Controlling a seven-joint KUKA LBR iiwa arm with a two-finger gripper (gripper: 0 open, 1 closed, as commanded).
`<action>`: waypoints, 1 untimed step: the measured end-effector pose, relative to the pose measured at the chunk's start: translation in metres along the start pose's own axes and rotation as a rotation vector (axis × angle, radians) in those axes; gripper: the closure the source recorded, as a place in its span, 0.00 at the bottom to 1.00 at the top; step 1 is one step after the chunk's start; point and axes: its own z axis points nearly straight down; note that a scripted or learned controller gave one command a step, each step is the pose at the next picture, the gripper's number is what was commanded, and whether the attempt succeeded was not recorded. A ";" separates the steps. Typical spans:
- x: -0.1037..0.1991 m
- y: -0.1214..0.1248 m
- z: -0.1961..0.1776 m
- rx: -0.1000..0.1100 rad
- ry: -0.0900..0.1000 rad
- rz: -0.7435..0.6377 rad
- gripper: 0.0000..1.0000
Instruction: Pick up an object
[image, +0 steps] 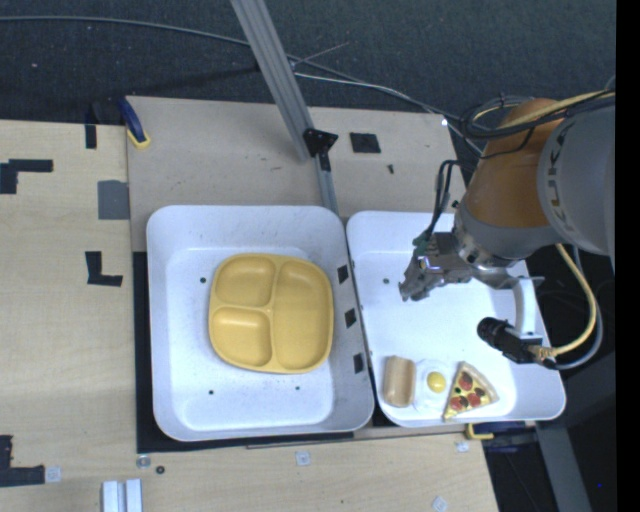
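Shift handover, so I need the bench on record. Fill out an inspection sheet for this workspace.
Surface: left bin and right bin side by side on a wooden bench.
Job's things: bread roll, fried egg, pizza slice along the right bin's near edge.
Clutter: yellow divided plate in the left bin.
Grippers: gripper above the right bin, holding nothing.
Cables: yellow hose by the wrist.
Surroundings: black tape marks on the bench.

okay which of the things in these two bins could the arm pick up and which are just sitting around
Job things: gripper; bread roll, fried egg, pizza slice, all in the right bin.

Lying about: yellow divided plate in the left bin.
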 end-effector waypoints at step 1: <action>0.061 0.004 0.001 0.000 0.001 -0.003 1.00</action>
